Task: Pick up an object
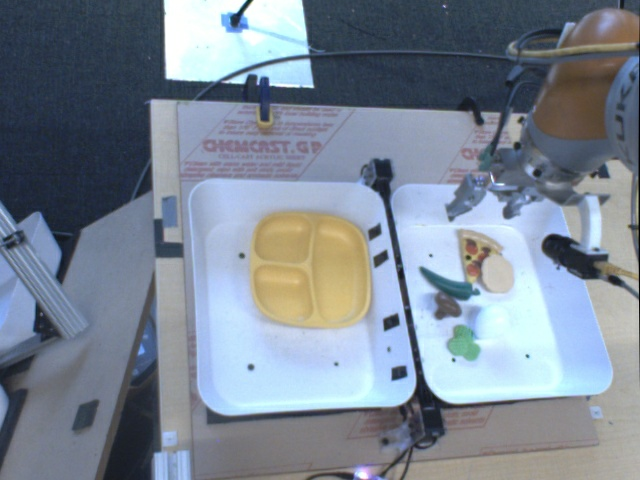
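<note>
The two-finger tool (492, 197) is being held spread and empty above the right white bin's (575, 368) far edge. Just below, a pizza-slice toy (473, 253) is lying among clustered toy foods, readily reachable.

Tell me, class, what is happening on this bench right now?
A grey and orange robot arm reaches in with its gripper open above the far end of the right bin, holding nothing. Below it lie a pizza slice, a green pepper and other toy foods. A yellow divided plate sits in the left bin.
</note>
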You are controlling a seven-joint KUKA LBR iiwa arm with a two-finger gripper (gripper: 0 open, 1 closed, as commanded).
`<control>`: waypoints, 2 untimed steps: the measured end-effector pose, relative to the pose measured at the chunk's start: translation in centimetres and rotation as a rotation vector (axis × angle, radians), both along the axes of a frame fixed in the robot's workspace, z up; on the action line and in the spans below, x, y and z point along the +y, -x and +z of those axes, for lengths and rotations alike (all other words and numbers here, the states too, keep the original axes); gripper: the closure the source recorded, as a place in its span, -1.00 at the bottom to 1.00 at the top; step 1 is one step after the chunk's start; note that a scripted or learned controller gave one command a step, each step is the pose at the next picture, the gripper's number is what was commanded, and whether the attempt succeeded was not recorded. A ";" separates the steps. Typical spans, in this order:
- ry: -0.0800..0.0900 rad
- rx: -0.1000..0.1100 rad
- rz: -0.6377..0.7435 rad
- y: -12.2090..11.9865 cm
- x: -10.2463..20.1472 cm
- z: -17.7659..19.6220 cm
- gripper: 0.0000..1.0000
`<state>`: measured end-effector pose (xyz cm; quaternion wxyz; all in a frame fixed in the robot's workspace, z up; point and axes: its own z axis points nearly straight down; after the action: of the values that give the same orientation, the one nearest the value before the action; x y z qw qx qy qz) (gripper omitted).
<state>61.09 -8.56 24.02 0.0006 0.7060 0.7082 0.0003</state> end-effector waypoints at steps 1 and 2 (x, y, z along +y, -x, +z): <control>-0.001 0.005 -0.002 0.3 0.3 -6.2 -1.00; -0.001 0.003 -0.002 0.8 0.2 -12.4 -1.00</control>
<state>60.33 -8.34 11.63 -0.0009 0.7068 0.7074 -0.0006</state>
